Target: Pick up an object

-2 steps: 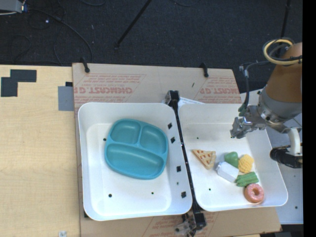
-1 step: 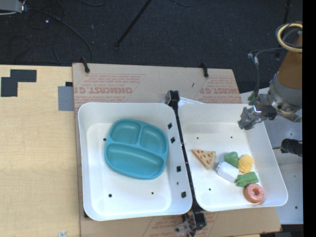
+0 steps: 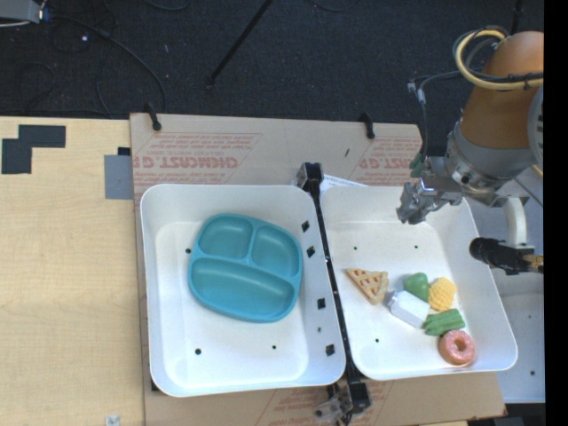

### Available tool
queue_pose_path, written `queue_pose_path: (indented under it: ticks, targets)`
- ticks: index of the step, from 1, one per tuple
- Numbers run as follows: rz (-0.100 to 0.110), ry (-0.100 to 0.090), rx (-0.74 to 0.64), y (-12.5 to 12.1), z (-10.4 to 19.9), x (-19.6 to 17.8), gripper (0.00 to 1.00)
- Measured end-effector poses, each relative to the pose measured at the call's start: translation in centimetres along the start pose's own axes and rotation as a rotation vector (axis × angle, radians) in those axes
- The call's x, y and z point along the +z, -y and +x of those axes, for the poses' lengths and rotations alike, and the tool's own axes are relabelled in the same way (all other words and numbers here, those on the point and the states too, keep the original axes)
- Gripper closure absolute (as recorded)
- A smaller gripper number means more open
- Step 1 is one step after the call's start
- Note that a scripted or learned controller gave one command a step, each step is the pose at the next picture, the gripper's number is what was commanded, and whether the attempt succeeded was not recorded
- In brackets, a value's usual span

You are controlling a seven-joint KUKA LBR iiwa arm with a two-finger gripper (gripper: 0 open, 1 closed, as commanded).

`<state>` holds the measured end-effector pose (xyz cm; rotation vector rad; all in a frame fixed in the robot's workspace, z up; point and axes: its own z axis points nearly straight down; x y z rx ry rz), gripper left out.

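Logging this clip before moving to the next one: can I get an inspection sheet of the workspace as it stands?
Surface: two white bins side by side, left bin and right bin, on cardboard sheeting.
Job's things: in the right bin, waffle wedge, yellow corn, pink doughnut, white block, green pieces.
Clutter: blue divided plate in the left bin.
Hand: hand above the right bin's far side, apart from the food; finger state cannot be told.
Cables: yellow loop on the arm; dark cables on the floor behind.
Surroundings: wooden bench at left, dark floor.
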<state>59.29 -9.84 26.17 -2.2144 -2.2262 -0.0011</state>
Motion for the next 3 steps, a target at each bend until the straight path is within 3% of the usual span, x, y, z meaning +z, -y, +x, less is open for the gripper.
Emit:
queue_pose_path:
  ticks: [3]
  targets:
    - [0.001,0.001,0.0,-2.8,15.8,1.4,1.0]
